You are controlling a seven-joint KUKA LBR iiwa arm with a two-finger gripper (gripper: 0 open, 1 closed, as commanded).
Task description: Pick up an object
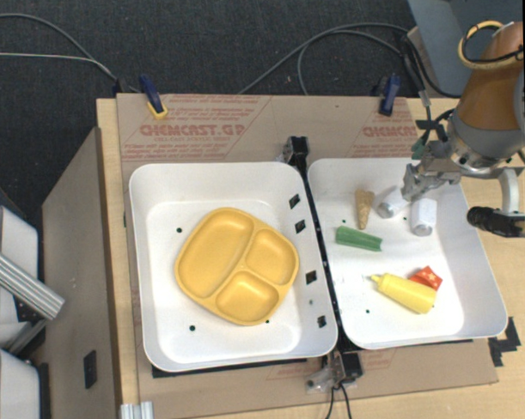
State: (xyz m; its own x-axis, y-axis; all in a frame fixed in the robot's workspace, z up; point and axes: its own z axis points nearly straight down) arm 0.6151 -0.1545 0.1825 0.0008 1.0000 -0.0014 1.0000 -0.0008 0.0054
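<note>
Objects, five, right bin (473, 326), one tray (237, 265)

1. The KUKA iiwa arm (490, 85), seen from above: a rounded orange band sits over a smooth grey wrist housing
2. A pale ring edges the top of the orange section
3. Dark cables run alongside the wrist
4. A metallic silver mount carries the gripper (414, 186)
5. A black cylindrical part juts out beside the wrist
</note>
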